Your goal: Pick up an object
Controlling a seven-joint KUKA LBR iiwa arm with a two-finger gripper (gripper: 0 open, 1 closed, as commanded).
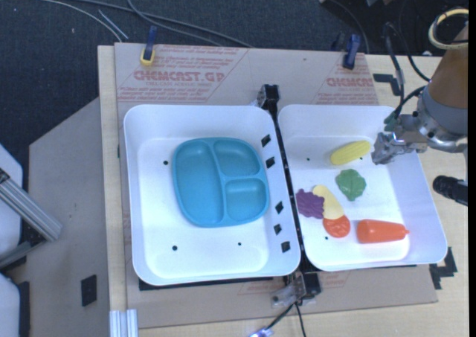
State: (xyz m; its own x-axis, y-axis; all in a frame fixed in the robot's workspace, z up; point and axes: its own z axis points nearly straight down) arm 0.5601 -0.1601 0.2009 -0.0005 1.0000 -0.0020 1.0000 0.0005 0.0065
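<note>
The right bin [416, 179] holds several toy foods: a yellow corn cob [349, 152], a green broccoli [350, 184], purple grapes [309, 203], a pale yellow piece [327, 199] over a red tomato [336, 226], and an orange carrot [381, 231]. My gripper [385, 148] hangs at the bin's right side, just right of the corn cob and apart from it. Nothing shows between its fingers.
The left bin [149, 179] bears a blue divided plate [220, 180]. A black divider with clips [279, 179] runs between the two bins. Cables lie on the dark floor beyond the bench, and clamps [149, 51] hold the board at the back.
</note>
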